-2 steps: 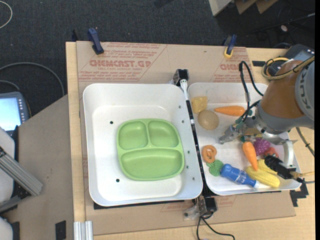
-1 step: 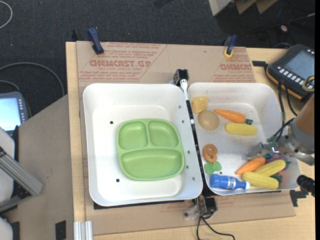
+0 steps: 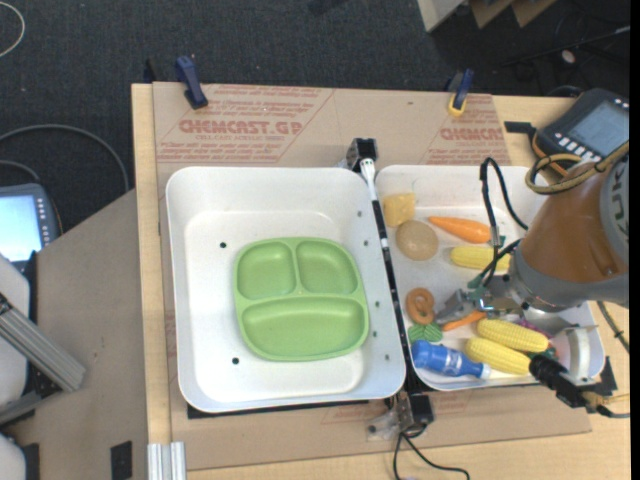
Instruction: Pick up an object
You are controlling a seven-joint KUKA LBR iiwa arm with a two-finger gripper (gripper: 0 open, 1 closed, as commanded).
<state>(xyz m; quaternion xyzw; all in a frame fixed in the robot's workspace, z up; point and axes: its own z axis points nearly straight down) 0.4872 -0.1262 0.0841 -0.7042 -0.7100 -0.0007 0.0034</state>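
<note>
The right bin (image 3: 440, 180) holds several toy foods: a yellow cheese block (image 3: 400, 208), a tan egg-like ball (image 3: 417, 239), an orange carrot (image 3: 461, 229), a yellow piece (image 3: 470, 258), a brown pretzel ring (image 3: 420, 304), two corn cobs (image 3: 512, 334), a green piece (image 3: 423, 333) and a blue bottle (image 3: 447, 359). My gripper (image 3: 468, 302) is low in this bin, just right of the pretzel ring and above a small orange piece (image 3: 458, 321). Its metal fingers point left.
The left bin (image 3: 190, 268) carries a green three-compartment plate (image 3: 298, 298). The arm's orange band (image 3: 570, 238) and grey wrist cover the right bin's right side. A black divider strip (image 3: 380, 233) runs between the bins. Blue clamps (image 3: 190, 80) hold the cardboard at the back.
</note>
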